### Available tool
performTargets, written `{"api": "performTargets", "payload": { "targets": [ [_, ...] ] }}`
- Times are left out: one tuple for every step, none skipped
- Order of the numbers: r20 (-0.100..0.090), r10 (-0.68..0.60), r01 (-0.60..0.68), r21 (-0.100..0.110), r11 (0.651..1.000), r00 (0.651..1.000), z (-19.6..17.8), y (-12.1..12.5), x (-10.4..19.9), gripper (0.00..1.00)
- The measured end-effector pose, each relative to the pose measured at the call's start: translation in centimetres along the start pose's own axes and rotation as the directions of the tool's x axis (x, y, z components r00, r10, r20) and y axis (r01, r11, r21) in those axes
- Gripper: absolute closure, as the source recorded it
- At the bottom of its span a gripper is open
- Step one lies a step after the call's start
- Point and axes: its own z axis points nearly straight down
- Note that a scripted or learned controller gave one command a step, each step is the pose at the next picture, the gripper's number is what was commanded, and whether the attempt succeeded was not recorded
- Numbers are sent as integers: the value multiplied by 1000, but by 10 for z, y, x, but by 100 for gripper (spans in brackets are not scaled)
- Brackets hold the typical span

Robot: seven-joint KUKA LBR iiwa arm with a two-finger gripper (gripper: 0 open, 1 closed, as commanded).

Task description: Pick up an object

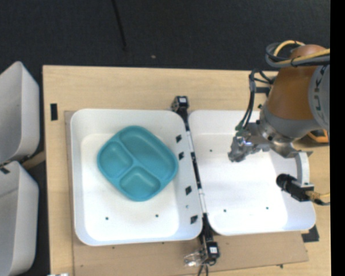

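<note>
A teal plate (138, 162) with three compartments lies flat in the left bin (83, 223), roughly in its middle. My gripper (240, 149) hangs over the right bin (247, 211), in its upper middle part, well to the right of the plate and across the divider from it. The arm's orange band and grey wrist sit above it, so the fingertips are hard to make out. Nothing is seen between them.
A black-clipped divider rail (191, 165) runs between the two bins. Small black fittings (295, 187) stick out at the right bin's right side. White blocks (8, 119) stand off the bench at the left. The wooden bench edge (161, 73) frames the bins.
</note>
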Motion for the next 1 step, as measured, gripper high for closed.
{"api": "performTargets", "payload": {
  "targets": [
    [0, -1, 1, -4, 1000, 1000, -21, -2, 3, 100]
  ]
}}
